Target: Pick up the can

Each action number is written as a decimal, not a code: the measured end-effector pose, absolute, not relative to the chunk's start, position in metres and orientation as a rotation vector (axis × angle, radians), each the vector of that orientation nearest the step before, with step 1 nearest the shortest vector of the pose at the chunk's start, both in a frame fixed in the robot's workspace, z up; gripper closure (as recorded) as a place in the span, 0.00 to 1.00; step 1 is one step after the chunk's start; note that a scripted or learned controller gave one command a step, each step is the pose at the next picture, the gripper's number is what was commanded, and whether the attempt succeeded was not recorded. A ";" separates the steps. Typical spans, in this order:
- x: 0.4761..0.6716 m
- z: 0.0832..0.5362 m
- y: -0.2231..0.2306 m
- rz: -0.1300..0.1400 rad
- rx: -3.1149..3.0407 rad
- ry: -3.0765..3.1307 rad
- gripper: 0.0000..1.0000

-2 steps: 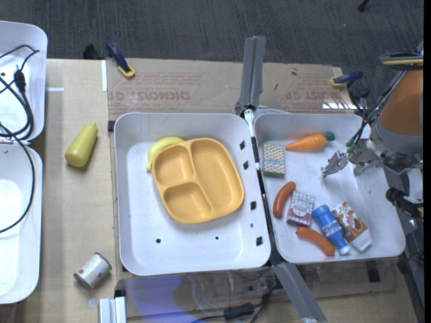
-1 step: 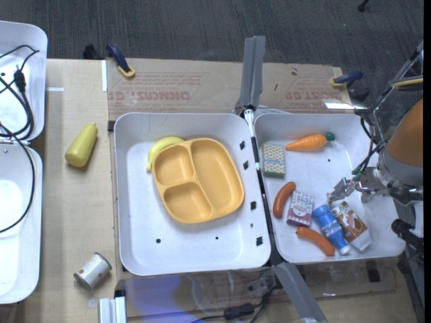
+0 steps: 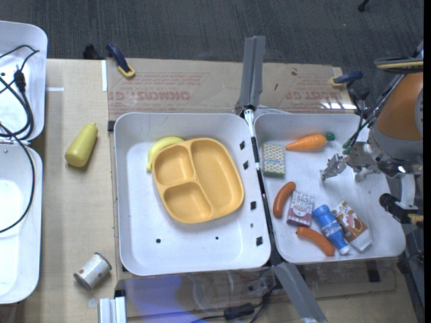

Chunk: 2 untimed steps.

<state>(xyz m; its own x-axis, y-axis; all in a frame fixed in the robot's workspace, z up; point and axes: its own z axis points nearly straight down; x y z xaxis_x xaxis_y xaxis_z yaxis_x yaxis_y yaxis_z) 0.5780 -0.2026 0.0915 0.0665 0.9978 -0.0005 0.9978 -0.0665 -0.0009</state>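
Can (image 3: 91,270) lies on its side on the tabletop (image 3: 74,214), outside the left bin (image 3: 131,247), at its near left corner, long axis slanting from near-left to far-right. Farther off, over the right bin (image 3: 387,244), the hand (image 3: 335,167) hangs with fingers spread, gripping nothing, just beyond the blue bottle (image 3: 330,226) and near the carrot (image 3: 308,142).
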 end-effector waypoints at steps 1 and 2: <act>0.500 0.092 -0.207 -0.012 -2.552 -1.808 0.00; 0.570 0.102 -0.204 -0.004 -2.639 -1.688 0.00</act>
